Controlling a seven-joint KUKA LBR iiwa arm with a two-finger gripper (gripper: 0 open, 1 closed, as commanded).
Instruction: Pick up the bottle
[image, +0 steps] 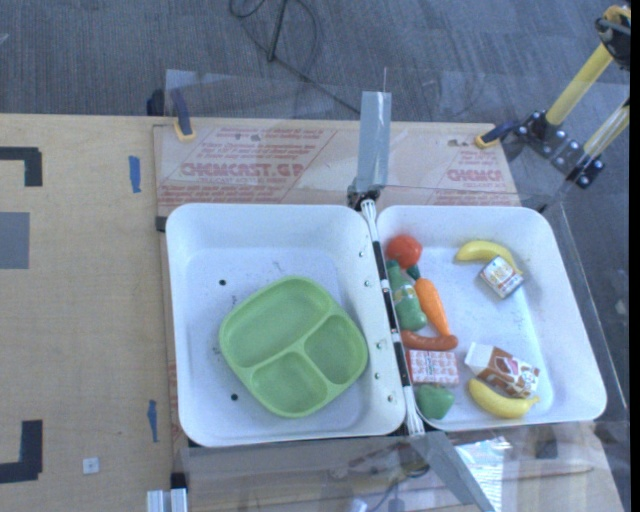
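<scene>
Camera view is presenting the bottle (406, 300), green, being crowded against the right bin's (560, 250) left wall, wedged between a tomato (403, 249) and carrot (432, 305), so side access is judged tight. Claw state cannot be told.

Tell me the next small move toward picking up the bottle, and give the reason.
Probably bring the gripper in above the green bottle in the right bin. It lies against the divider wall, wedged between the tomato and the carrot, so a careful approach from directly overhead looks safest.
</scene>
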